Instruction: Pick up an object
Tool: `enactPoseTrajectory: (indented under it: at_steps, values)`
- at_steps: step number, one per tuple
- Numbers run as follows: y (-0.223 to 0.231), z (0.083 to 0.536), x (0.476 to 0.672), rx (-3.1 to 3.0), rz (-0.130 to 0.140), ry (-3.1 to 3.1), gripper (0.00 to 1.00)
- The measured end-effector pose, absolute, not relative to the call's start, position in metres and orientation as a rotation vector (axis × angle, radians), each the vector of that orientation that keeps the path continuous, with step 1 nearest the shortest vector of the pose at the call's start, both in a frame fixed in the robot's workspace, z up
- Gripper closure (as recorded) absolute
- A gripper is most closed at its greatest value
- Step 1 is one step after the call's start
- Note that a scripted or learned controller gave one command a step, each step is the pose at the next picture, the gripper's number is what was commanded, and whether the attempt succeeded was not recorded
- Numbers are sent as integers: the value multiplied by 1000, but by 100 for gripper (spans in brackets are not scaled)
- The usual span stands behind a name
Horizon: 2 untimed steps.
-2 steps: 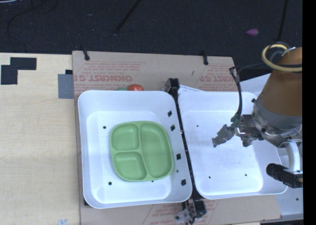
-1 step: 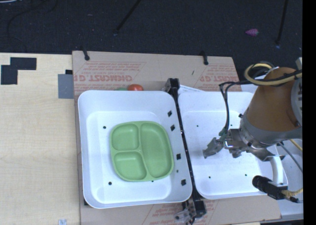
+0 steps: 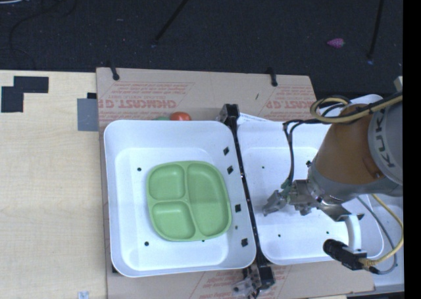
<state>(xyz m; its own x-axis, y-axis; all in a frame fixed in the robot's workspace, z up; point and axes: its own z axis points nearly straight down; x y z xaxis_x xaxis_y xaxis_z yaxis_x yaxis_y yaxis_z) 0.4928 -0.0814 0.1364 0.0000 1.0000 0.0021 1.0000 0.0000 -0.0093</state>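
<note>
Tool point(image 3: 275, 203) low in right bin point(image 3: 276, 252), can't tell its state; green divided plate point(image 3: 188, 200) in left bin point(image 3: 125, 160).

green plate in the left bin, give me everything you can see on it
The green plate is pale green, looks like matte plastic, a rounded square with a raised rim and three compartments: two smaller ones on the left side and one long one on the right. It lies flat, right way up, slightly rotated, on the floor of the left bin, about centred. Its compartments hold nothing. The gripper is over the other bin, apart from it.
</note>
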Motion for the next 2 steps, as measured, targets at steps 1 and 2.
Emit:
enactPoseTrajectory:
  at_steps: [1,2]
  values:
    - [-82,87,493,-2223,2,-2219,0]
    - [-82,99,494,-2229,0,-2212,100]
